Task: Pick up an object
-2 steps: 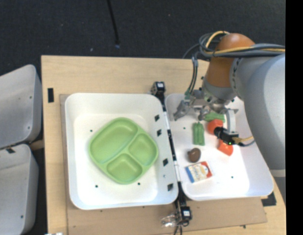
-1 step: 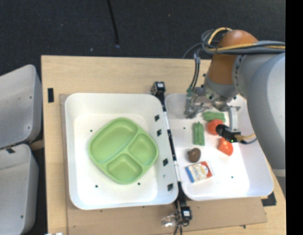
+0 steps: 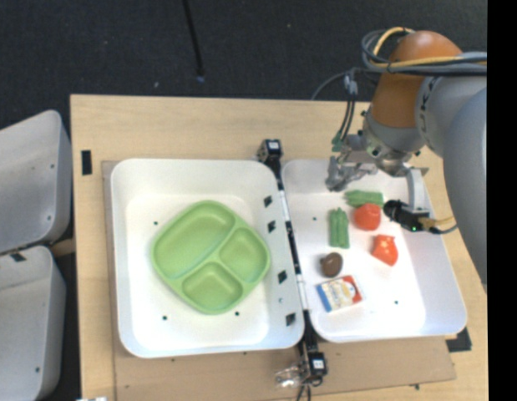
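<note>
Green divided plate (image 3: 210, 256) in left bin (image 3: 124, 224), right bin (image 3: 433, 299) with green stick (image 3: 338, 227), brown lump (image 3: 331, 264), small carton (image 3: 338, 293), red pieces (image 3: 367, 216), gripper (image 3: 346, 176) above far corner, we can't tell its grip

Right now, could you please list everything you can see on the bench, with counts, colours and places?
Shallow white plastic bins: two, white, side by side on the bench.
Light green divided plate: one, in the left bin.
Green flat pieces: two, right bin, upper middle.
Orange-red round toy: one, right bin.
Red wedge-shaped toy: one, right bin.
Brown round lump: one, right bin.
Small white, red and blue carton: one, right bin, near side.
Grey arm with orange band: one; gripper over the right bin's far end.
</note>
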`<state>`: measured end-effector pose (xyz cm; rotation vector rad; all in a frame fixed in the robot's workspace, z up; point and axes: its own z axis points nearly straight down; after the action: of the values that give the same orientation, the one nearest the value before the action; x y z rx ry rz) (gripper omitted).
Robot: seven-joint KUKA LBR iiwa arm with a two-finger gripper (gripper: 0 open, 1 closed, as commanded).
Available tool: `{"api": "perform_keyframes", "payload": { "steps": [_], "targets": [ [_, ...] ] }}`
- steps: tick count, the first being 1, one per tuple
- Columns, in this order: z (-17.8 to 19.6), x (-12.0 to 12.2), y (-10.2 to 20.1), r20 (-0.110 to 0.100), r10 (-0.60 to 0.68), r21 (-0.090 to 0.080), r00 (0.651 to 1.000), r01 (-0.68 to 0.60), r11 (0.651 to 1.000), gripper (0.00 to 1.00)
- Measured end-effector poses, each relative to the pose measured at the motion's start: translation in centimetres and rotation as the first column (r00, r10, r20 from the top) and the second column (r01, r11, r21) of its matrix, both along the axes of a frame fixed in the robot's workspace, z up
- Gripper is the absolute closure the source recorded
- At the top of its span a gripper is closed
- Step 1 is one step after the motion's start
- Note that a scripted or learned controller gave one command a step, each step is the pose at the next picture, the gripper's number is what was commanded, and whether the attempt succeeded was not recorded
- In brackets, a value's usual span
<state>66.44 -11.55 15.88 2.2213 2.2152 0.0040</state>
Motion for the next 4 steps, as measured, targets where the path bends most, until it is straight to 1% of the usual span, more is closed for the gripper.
{"api": "perform_keyframes", "payload": {
  "steps": [1,2,3,4],
  "targets": [
    [5.5,0.2,-0.2,0.002,0.004,-0.001,1.0,-0.004,1.0,1.0],
    [5.6,-2.1,3.7,-0.005,0.007,0.001,1.0,-0.007,1.0,1.0],
    [6.0,-4.3,7.6,-0.006,0.008,0.002,1.0,-0.008,1.0,1.0],
    [7.4,-6.6,12.1,-0.005,0.008,0.003,1.0,-0.008,1.0,1.0]
  ]
}}
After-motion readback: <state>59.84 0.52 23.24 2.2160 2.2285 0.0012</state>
